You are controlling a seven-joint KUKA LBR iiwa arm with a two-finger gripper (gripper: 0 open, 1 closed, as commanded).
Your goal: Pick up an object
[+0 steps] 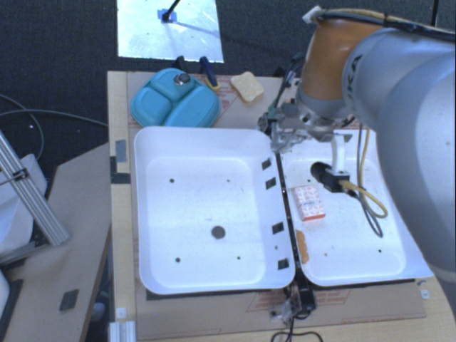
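The light is cool and rather even, coming from above. The two white bins (214, 212) are bright, almost washed out on their floors, with soft shadows at the rims. A reflective sheet (169, 20) at the top gives glare. My arm (399, 98), near the camera, looks blurred.

High slanted view over both bins (214, 137)

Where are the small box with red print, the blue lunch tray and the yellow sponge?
small box (309, 202), camera view, its top face.
blue lunch tray (174, 100), camera view, its middle.
yellow sponge (247, 86), camera view, its top.
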